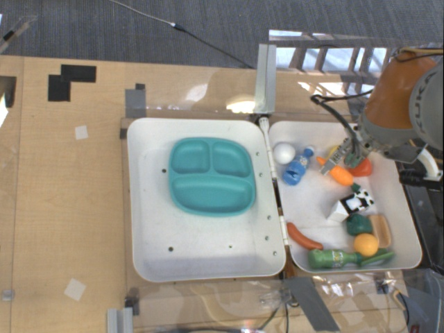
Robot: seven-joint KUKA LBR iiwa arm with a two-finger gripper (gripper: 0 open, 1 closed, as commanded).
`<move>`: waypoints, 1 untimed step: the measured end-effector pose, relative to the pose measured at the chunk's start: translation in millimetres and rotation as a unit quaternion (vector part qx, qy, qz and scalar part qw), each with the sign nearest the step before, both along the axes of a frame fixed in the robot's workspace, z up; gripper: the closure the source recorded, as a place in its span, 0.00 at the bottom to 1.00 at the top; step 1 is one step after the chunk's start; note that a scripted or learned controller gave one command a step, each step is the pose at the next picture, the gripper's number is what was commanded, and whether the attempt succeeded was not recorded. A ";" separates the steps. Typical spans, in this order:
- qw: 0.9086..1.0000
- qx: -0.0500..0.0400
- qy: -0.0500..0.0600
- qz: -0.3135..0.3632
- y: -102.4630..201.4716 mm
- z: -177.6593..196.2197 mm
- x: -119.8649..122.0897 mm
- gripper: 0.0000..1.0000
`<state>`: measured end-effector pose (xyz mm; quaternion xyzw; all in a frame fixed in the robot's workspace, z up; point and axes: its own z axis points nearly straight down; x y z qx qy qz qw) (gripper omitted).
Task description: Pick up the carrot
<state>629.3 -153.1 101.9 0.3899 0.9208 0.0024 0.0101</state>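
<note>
The carrot [340, 175] lies in the right bin [409, 217], toward its far edge and a little right of the middle, its orange body pointing toward the bin's centre. The gripper [349, 155] sits directly over it, at the carrot's far end, with the orange-banded arm [395, 103] coming in over the bin's far right corner. Whether the jaws are spread or closed, and whether they have the carrot between them, cannot be told: the fingers are too small and tangled with the cables to read.

A red piece [362, 166] lies just beside the carrot on its right, pressed close to the gripper. To the left are a blue bottle [297, 167] and a white ball [284, 152] near the dividing wall. Just nearer than the carrot sits a black-and-white toy [356, 204], then a dark green block [359, 224], an orange ball [365, 244] and a tan piece [381, 229]. A red sausage [304, 236] and a green bottle [333, 258] lie along the near edge.

The left bin [149, 186] holds a teal divided plate [210, 175] at its middle, well apart from all this. Both bins rest on the desk [62, 207].
</note>
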 end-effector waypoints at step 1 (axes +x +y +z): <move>0.964 0.006 0.003 -0.267 61.8 97.6 6.6 1.00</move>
